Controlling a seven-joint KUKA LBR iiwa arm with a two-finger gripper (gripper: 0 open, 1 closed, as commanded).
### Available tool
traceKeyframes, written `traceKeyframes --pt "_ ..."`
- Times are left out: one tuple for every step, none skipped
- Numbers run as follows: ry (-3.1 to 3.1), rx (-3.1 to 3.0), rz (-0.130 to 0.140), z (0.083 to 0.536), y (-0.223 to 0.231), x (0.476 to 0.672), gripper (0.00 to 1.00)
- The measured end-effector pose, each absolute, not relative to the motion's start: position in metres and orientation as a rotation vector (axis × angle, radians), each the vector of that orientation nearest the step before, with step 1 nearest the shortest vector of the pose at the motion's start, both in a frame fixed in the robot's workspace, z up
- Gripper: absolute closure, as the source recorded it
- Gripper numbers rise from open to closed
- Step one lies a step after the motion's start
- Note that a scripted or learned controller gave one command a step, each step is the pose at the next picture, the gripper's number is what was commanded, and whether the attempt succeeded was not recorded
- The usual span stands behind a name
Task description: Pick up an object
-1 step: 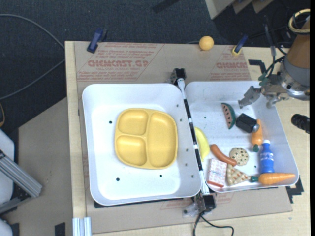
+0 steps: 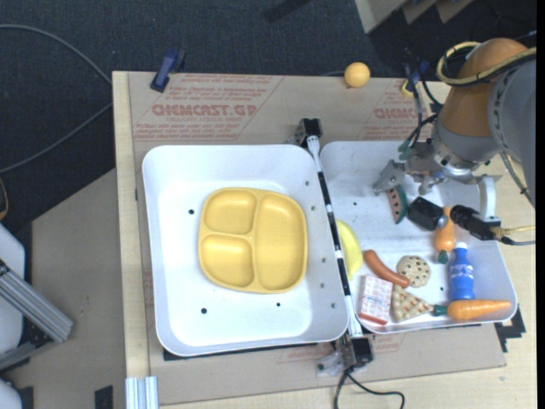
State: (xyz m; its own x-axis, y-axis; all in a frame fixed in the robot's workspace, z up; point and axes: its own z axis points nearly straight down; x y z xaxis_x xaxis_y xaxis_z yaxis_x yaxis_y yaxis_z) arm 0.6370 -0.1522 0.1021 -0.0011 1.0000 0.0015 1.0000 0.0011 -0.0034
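Note:
My gripper (image 2: pixel 407 180) hangs open over the back of the right bin (image 2: pixel 358 156), with nothing between its fingers. Just in front of it lies a watermelon slice (image 2: pixel 398 202), and a black object (image 2: pixel 423 212) sits to that slice's right. Further forward in this bin are a yellow banana (image 2: pixel 347 247), a sausage (image 2: pixel 385 268), a round cookie (image 2: pixel 414 268), a red and white packet (image 2: pixel 375 297), a waffle-like wedge (image 2: pixel 410 306), a blue bottle (image 2: pixel 461 273), a carrot (image 2: pixel 478 309) and a small orange piece (image 2: pixel 444 236).
The left bin (image 2: pixel 170 186) holds a yellow divided plate (image 2: pixel 253 239). An orange ball (image 2: pixel 357 74) and a blue clip (image 2: pixel 165 69) rest on the cardboard behind the bins. Cables trail beside the arm's wrist (image 2: pixel 464 139) on the right.

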Motion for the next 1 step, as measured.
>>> traceKeyframes --pt "-2.224 -2.222 0.000 0.0846 -0.1700 0.6548 0.00"
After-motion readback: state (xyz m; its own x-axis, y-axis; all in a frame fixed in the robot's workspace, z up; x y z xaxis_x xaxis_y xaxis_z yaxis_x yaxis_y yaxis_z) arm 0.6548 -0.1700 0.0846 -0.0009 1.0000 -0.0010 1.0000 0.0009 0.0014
